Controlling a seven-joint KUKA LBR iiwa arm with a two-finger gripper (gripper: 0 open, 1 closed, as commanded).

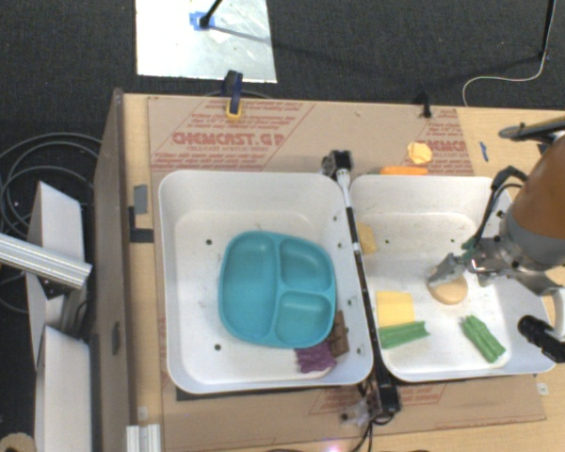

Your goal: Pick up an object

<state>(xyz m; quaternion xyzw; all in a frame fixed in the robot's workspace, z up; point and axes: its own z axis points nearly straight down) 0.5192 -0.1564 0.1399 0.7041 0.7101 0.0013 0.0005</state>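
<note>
Beige round piece (449, 292), right bin (424, 191), directly under my gripper (449, 273).
I judge I've lined up on it since it lies apart from the yellow block (395, 306) and green sticks (483, 337); I cannot tell whether the jaws are released or clenched.

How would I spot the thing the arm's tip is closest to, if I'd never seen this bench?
Look in the right-hand shallow white bin, toward its middle near the grey arm's end effector. There lies a small round tan piece. Its neighbours are a yellow square block and two green sticks, so it is the round, pale one.
</note>
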